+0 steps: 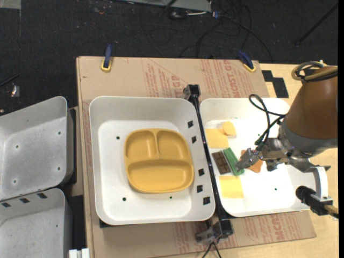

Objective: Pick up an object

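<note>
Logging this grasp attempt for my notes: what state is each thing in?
Gripper: low in the right bin, fingers unclear.
Divided yellow plate: upright in left bin.
Green stick: lying at the gripper.
Brown bar: flat.
Yellow squares: flat.

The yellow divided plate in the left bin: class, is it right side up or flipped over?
Right side up. The yellow divided plate lies flat in the left bin, its three hollow compartments and raised dividers facing the camera.
</note>
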### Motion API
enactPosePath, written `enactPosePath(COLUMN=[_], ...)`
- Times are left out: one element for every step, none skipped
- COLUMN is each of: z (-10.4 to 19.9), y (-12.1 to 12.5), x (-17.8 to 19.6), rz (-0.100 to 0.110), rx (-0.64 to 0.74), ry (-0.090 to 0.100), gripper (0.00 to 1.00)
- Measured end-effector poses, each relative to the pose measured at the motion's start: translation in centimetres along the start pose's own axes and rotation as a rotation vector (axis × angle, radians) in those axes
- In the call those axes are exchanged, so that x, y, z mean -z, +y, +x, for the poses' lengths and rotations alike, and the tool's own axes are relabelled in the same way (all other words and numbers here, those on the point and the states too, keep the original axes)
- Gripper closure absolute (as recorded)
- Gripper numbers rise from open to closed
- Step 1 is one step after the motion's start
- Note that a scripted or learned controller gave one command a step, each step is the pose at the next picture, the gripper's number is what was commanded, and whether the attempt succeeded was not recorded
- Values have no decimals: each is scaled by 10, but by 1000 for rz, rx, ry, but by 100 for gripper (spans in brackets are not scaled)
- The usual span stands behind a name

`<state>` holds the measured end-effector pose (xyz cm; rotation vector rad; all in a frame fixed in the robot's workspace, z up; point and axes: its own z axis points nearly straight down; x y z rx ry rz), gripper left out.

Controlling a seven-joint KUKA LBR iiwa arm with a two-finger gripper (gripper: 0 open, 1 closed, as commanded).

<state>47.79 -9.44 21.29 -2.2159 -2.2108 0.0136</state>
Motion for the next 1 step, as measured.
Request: enactPosePath(z=[0], y=[3], x=[6], rz=[-13], rx=[3], ry=[-1], gripper=[0])
